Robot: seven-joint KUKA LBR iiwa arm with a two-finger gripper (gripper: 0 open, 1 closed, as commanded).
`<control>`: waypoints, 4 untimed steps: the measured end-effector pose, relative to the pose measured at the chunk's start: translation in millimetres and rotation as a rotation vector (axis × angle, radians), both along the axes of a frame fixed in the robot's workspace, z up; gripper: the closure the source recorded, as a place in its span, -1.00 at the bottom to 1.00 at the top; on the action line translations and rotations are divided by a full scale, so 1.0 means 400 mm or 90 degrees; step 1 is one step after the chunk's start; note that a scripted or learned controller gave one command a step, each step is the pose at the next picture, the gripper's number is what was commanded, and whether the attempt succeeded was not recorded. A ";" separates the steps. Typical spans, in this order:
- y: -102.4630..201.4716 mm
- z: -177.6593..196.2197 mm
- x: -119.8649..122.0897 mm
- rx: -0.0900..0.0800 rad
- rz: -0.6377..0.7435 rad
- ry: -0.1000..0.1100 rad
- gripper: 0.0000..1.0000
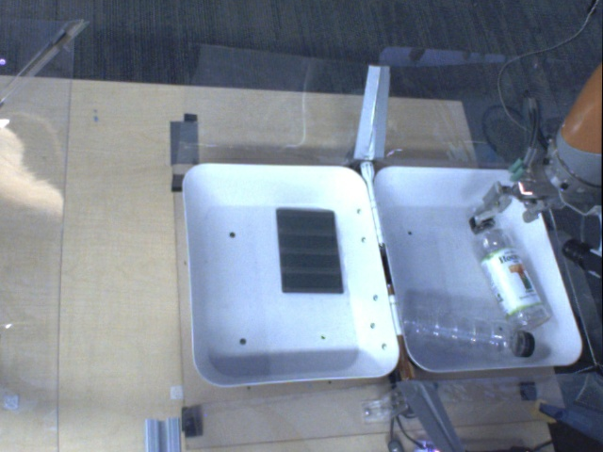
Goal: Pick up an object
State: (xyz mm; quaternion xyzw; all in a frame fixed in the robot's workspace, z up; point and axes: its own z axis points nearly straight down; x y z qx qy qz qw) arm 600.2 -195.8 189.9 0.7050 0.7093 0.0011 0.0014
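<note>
So there are two shallow white bins sitting side by side on the wooden desk (104,281). The left bin (212,252) has one dark ribbed rectangular block (310,250) lying flat near its middle, well away from the walls. The right bin (424,205) has two bottles. One is a clear bottle with a white and orange label (512,282) lying along the right wall, cap end pointing up toward the claw. The other is a see-through bottle with a dark cap (471,333) lying along the near wall, cap toward the near right corner. The bottom end of the labelled one comes down just beside that dark cap; can't tell if they actually touch.

Around the bins: a metal strip (371,113) runs back from the seam between them, clear plastic sheeting (38,186) covers the left side of the desk, and some cables (542,73) dangle at the far right.

The arm (582,139) comes in from the right, orange band showing at the edge, wrist over the right bin's far right corner. The claw (490,210) reaches left and down into that bin, just above the top of the labelled bottle. Nothing visible between its fingers, and I honestly can't tell whether they're spread or pressed together.
</note>
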 end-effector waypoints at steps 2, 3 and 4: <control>-0.019 -0.252 0.148 -0.003 0.221 -0.004 -1.00; 0.011 -0.228 0.161 -0.002 0.350 0.010 -1.00; -0.021 -0.232 0.166 0.007 0.386 0.012 -1.00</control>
